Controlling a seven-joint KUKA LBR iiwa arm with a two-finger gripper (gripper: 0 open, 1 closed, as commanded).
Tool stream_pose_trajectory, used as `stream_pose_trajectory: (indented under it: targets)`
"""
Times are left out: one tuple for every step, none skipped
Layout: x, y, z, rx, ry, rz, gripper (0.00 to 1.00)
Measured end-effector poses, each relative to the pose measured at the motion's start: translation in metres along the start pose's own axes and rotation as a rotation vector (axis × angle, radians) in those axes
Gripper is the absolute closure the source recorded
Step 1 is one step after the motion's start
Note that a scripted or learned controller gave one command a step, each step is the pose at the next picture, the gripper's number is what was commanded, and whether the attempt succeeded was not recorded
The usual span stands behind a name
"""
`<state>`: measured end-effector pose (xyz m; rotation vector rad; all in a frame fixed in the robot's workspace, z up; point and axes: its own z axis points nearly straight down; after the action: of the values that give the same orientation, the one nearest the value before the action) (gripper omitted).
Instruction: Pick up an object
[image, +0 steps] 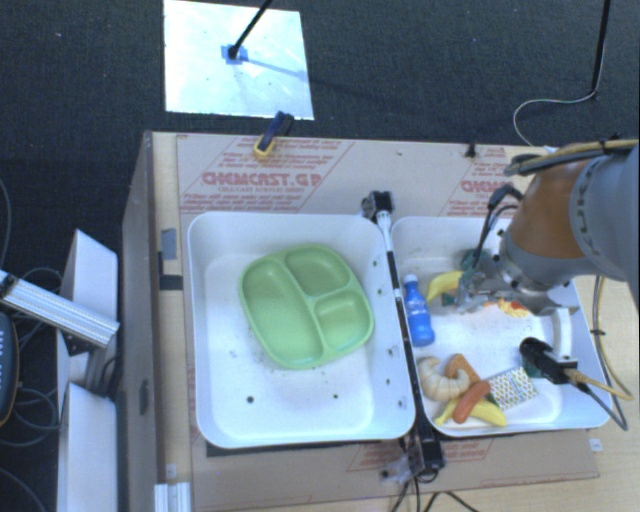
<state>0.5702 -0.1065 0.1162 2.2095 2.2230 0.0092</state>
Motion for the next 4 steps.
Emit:
stream_pose_trajectory:
  targets:
    - [0.0, 0.0, 0.0, 0.0, 0.0, 0.0, 0.0]
    - [0.016, 0.072, 0.032, 0.007, 0.0, 0.002, 0.0]
    - [0.016, 0.073, 0.021, 0.004, -0.002, -0.004, 1.0]
    - [0.014, 0.073, 0.021, 0.005, -0.004, -0.003, 0.0]
